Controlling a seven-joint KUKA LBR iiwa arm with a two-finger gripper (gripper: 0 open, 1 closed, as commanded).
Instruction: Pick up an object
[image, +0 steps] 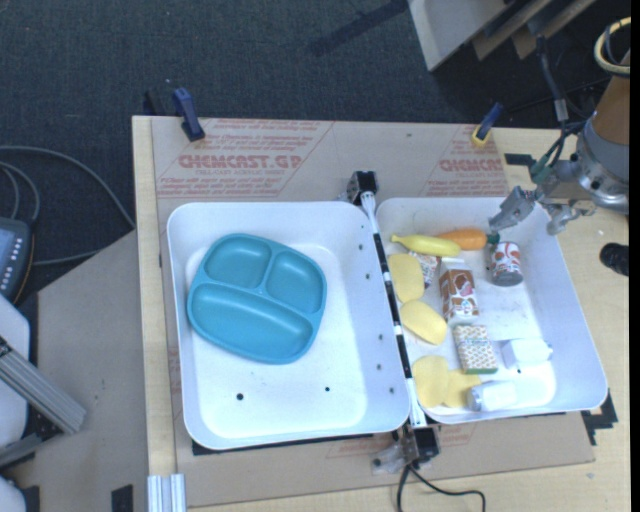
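Note:
The right bin (585, 330) holds a pile of small items. Among them are a yellow banana (425, 243), an orange carrot (463, 238), a small red-and-white can (505, 263) and a brown carton (458, 290). Further forward lie a checked packet (475, 348) and several pale yellow pieces (423, 320). My gripper (530, 215) hangs over the bin's back right corner, just above and behind the can. Its fingers (508, 212) are spread open with nothing between them.
A blue divided plate (258, 295) lies in the left bin (300, 400). White packets (525, 352) and a white bottle (495, 397) sit at the right bin's front. Blue clamps (186, 112) grip the board's back edge. The arm (600, 160) enters from the right.

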